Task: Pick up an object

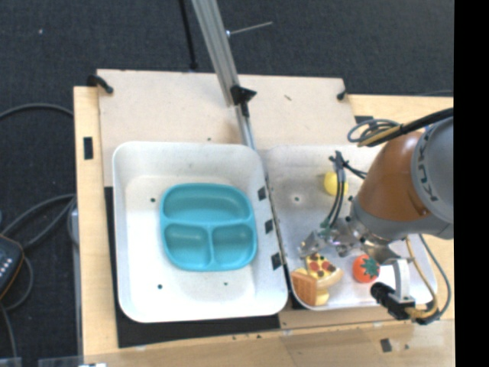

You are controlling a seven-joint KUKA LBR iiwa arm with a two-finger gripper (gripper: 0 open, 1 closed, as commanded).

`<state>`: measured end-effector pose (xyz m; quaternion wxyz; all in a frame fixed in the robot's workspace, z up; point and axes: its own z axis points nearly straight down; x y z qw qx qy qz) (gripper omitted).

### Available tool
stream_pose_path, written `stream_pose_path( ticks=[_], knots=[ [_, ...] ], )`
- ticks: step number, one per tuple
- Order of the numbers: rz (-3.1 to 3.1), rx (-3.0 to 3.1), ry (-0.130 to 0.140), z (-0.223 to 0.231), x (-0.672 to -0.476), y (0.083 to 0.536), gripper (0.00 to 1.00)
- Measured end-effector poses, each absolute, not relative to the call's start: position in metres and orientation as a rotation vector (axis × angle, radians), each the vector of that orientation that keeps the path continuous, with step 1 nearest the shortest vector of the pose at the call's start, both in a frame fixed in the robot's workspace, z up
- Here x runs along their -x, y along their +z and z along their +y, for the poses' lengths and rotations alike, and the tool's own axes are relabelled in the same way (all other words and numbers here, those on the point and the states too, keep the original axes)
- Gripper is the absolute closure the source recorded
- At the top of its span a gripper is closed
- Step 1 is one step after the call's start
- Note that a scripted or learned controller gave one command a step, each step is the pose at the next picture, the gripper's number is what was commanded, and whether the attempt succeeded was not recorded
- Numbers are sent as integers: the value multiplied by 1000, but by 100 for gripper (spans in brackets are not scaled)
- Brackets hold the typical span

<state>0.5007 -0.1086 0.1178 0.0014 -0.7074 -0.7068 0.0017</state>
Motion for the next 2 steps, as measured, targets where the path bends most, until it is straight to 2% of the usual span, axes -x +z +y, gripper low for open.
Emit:
stream_pose_path(
  ticks=[1, 2],
  knots=[
    [-2220, 2223, 2, -110, -501, 100, 0],
    [-2217, 2230, -4, -111, -502, 112, 100]
  ],
)
